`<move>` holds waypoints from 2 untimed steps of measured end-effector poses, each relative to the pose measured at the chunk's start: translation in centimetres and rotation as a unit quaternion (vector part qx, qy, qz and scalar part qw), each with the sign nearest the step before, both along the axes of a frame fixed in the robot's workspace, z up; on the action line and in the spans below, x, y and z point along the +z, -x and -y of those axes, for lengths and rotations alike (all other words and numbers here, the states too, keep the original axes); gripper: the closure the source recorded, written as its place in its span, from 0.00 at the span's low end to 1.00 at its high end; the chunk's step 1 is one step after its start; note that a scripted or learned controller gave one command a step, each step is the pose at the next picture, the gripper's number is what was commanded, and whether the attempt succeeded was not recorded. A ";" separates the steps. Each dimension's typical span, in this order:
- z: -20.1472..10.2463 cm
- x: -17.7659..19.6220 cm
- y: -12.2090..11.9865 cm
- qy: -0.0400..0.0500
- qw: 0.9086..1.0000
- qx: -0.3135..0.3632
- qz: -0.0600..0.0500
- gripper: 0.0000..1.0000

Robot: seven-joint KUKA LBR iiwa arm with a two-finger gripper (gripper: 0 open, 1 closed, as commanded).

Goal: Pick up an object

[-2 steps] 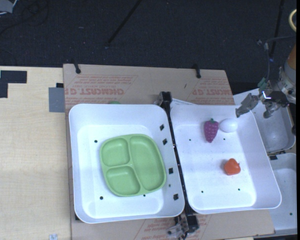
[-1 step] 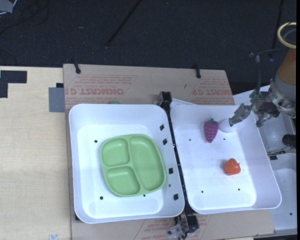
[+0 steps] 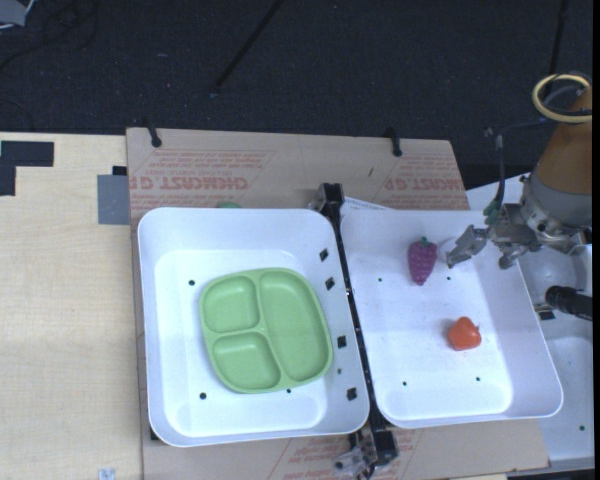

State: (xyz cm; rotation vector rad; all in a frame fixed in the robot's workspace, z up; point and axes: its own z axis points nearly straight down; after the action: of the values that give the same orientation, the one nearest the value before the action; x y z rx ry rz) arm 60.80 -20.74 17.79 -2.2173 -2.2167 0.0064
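A purple bunch of grapes (image 3: 422, 260) lies in the right bin (image 3: 410, 388), toward its back. A small red-orange pepper (image 3: 464, 334) rests further forward in the same bin. My gripper (image 3: 486, 250) hovers at the bin's back right, just to the right of the grapes. Its two fingers are spread apart and nothing sits between them. One fingertip (image 3: 458, 253) points toward the grapes without touching them.
The left bin (image 3: 170, 268) holds a green divided plate (image 3: 266, 329). A black clamp bar (image 3: 345, 308) runs between the two bins. Cardboard lies under both, and the arm's orange band (image 3: 570, 158) rises at the right edge.
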 end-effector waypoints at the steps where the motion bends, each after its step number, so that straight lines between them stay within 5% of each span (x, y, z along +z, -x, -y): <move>1: -0.6 -4.4 0.3 0.000 1.000 0.000 0.001 0.00; 2: -0.5 -3.1 0.2 0.000 1.000 0.000 0.002 1.00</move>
State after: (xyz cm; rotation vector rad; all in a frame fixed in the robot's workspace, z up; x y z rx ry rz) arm 60.61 -20.23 14.64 -2.2195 -2.2189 0.0029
